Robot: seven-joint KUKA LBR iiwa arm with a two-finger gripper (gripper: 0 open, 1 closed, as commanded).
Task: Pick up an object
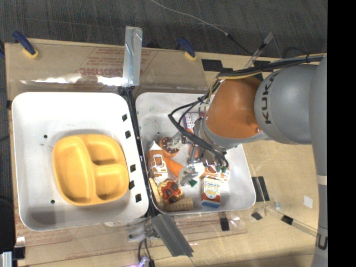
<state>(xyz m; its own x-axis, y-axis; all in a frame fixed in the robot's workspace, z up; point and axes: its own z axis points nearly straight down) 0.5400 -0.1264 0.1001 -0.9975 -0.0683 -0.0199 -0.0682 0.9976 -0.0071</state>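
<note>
Yellow tray (89,168) in L bin (22,149); small packets (211,189) in R bin (245,177); hand (192,171) state unclear.

arm (289,107): "KU" readable, rest hidden | cardboard (103,63): print illegible

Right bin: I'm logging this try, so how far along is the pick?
Done: the arm is lowered over the right bin. In hand: the gripper is down among the small packets; a grasp is not visible. Left: lifting an item clear. The yellow tray sits in the left bin.
</note>
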